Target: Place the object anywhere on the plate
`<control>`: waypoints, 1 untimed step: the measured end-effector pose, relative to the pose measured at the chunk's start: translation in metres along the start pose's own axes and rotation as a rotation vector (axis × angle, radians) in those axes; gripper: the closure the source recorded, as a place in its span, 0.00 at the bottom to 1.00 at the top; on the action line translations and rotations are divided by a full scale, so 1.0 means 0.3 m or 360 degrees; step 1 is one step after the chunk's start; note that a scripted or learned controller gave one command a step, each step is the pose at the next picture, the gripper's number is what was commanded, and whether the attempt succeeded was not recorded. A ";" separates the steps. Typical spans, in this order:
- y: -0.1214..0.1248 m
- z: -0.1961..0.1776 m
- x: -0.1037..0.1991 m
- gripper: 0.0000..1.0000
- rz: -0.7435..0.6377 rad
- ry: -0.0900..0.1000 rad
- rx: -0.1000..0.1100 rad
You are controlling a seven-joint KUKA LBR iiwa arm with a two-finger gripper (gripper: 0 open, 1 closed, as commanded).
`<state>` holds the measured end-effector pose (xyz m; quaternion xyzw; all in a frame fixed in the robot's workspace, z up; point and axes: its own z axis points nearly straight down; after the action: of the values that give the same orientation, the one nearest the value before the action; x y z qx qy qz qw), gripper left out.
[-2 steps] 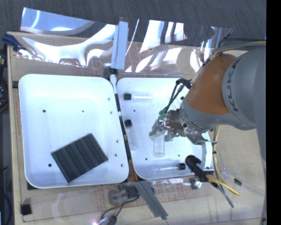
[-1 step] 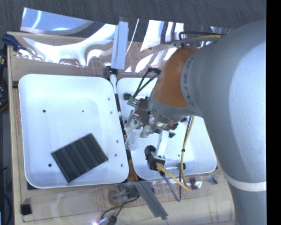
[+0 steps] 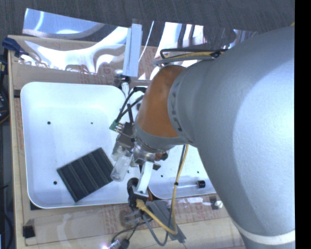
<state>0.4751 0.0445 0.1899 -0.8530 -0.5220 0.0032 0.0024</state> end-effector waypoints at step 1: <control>-0.127 -0.211 0.299 1.00 -0.0239 0.0003 -0.0005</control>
<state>0.4827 0.1417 0.2533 -0.8114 -0.5845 0.0014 0.0016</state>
